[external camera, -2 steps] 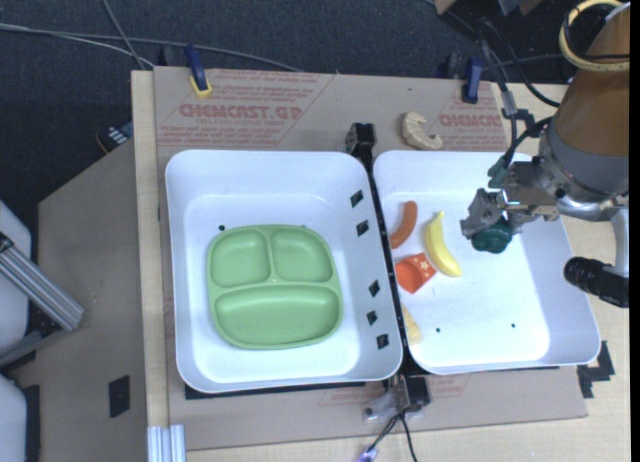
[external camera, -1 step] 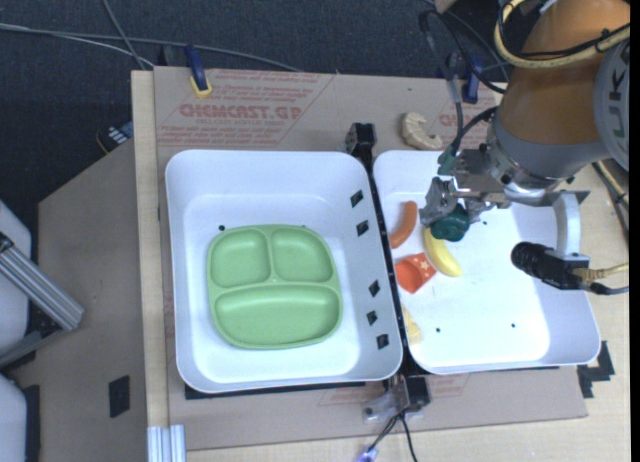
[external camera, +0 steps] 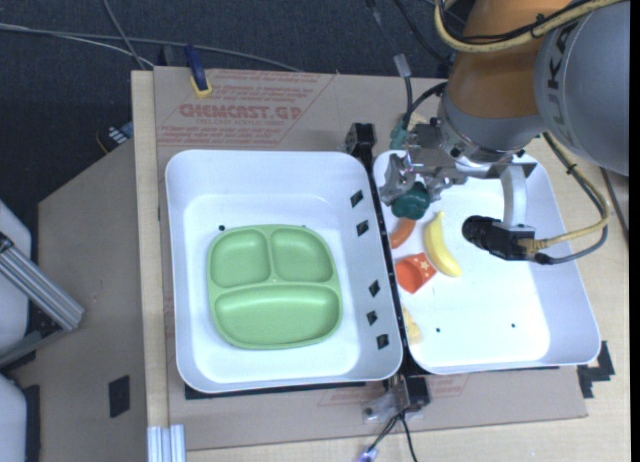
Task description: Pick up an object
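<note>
Objects to pick: a yellow banana, a red piece and an orange piece lie in the right bin, close together near its left wall; a small yellowish bit sits lower along the same wall.
Hand: the hand is low over the top left corner of the right bin, just above the orange piece and just beside the banana's upper end.
Fingers: too tangled with metal parts and cables to read; I cannot tell whether they are apart or together, and nothing can be seen held between them.
Arm: the grey arm with its orange band reaches in over the right bin's upper edge.
Left bin: the left bin holds a green divided tray.
Done so far: by my reading, only the approach; every piece rests on the bin floor.
Left to do: close on one piece, probably the orange one or the banana, and lift it clear.
Worktop: the brown worktop carries both bins.
</note>
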Tool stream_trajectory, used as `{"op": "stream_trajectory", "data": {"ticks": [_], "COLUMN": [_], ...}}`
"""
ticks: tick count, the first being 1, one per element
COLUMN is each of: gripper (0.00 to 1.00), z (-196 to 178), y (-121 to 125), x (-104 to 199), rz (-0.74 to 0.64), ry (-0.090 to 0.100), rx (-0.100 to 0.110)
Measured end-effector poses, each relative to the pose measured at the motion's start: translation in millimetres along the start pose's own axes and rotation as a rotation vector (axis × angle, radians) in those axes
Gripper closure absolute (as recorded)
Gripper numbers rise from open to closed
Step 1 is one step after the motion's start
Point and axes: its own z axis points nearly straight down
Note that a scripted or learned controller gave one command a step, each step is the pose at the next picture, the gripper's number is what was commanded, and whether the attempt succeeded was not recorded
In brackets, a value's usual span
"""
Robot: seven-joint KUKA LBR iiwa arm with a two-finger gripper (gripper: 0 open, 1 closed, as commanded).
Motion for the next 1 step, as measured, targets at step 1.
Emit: {"op": "stream_trajectory", "data": {"ticks": [1], "gripper": [1.0], "z": [23.2], "y": [20.4], "x": [46.2], "rz": [0.0], "ry": [0.0], "rx": [0.002]}}
